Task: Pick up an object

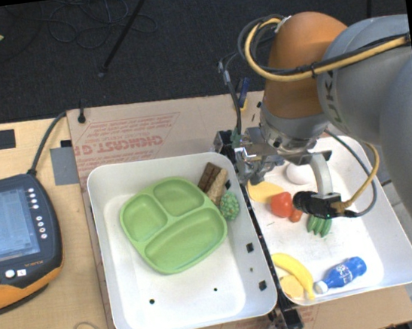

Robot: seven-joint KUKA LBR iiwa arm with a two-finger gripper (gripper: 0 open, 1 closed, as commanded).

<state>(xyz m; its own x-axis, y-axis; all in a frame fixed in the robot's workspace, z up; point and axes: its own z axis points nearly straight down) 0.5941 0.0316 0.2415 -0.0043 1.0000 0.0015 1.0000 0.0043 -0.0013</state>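
Note:
My gripper (270, 160) hangs under the orange wrist band, low over the back left corner of the right bin (400, 247). Just below it in that bin lie a yellow wedge (263, 191) and a red tomato (281, 204). A white rounded object (296, 174) sits partly hidden behind the wrist. A green ribbed item (320, 224) lies to the right of the tomato. Near the bin's front edge rest a banana (293, 273) and a small blue bottle (343, 273).
The left bin (124, 285) holds a green divided plate (172, 224), with a brown block (211, 176) and a small green ball (229, 205) by its right wall. A black-and-orange tablet (6, 233) lies on the bench at far left. The arm's cables loop over the right bin.

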